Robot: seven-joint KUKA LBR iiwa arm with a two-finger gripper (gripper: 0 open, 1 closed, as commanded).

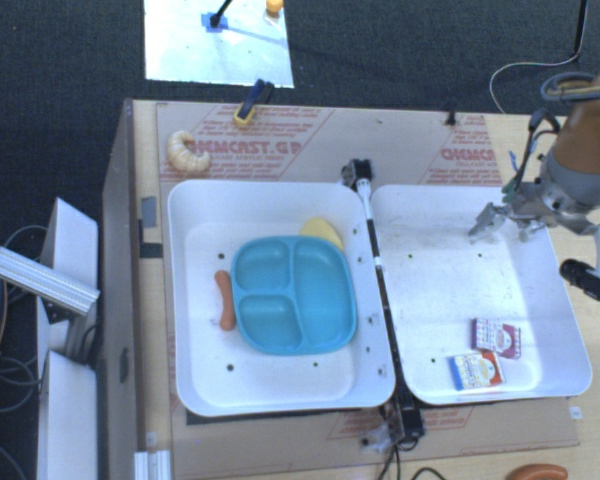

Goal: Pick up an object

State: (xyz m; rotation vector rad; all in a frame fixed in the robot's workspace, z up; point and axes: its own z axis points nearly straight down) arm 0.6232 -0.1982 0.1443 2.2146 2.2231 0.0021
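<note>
Two small cartons [488, 354] sit near your right bin's [435, 298] front corner, well apart from the end effector [504, 218] hovering over its back edge, finger state I can't tell.

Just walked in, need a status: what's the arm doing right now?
The arm's pincer sits over the upper right part of the right bin, with nothing seen between its fingers. Two small cartons lie at that bin's near right corner, untouched. The left bin holds a blue tray, a sausage beside it and a yellow item behind it. No pick yet.
</note>
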